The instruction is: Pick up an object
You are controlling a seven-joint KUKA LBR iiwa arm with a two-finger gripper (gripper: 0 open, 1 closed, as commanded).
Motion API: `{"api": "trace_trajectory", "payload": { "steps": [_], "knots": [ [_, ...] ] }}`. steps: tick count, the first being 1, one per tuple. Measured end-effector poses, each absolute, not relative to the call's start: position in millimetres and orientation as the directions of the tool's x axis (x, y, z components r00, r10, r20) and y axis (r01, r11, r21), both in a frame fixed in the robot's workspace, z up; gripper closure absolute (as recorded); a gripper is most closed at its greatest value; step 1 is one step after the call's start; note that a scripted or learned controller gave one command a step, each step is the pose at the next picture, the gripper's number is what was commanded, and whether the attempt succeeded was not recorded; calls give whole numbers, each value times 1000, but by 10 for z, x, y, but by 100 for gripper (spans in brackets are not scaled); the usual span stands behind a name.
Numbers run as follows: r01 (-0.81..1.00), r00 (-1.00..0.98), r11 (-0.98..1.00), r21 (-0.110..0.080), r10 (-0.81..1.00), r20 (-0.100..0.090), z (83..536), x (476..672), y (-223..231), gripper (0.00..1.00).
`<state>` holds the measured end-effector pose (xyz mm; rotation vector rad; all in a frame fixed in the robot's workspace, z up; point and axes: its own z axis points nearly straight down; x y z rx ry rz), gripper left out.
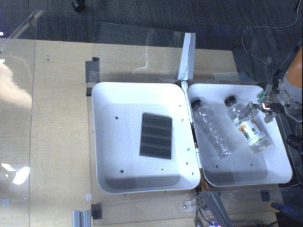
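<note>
The right bin (279, 167) holds two clear plastic bottles with black caps. The labelled bottle (248, 126) wears a white wrap with green and orange marks, too small to read; the bare bottle (211, 127) lies just left. The hand (266, 107) hovers at the bin's right far edge; whether it is open or closed cannot be told. A dark ribbed slab (156, 135) lies in the left bin (109, 141).

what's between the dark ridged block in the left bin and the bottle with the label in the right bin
In the camera view, a clear unlabeled bottle lies between the dark ridged block and the labeled bottle, along with the bins' adjoining rims.
</note>
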<state>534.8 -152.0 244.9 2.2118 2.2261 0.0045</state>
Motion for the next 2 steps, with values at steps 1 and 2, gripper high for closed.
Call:
{"api": "trace_trajectory", "payload": {
  "steps": [1, 2],
  "knots": [
    [985, -172, 172, 6, 985, -1, 1238, 5727, -1707, 0],
    [953, -303, 303, 8, 953, -5, 881, 6114, -1824, 0]
  ]
}}
